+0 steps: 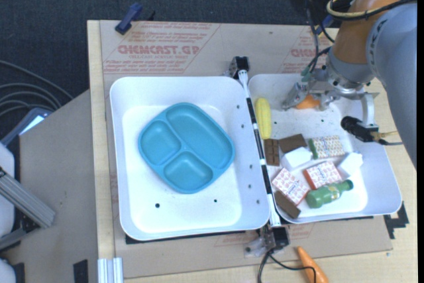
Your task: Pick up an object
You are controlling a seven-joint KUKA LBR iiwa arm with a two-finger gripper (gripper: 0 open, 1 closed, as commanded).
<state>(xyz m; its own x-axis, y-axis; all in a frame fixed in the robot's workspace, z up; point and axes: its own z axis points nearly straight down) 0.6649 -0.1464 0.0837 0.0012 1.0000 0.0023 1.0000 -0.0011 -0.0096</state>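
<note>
Orange and half hidden, a small object [306,103] is lying at the far end of the right bin [387,192], directly under the gripper [309,97], whose jaw state I cannot tell.

An orange object [306,103] lies at the right bin's [387,172] twelve o'clock edge, partly hidden under the tool [309,97], its shape hard to tell. The yellow corn cob [264,118] lies lengthwise at the bin's ten o'clock. The green bottle [328,194] lies on its side at five o'clock.
</note>
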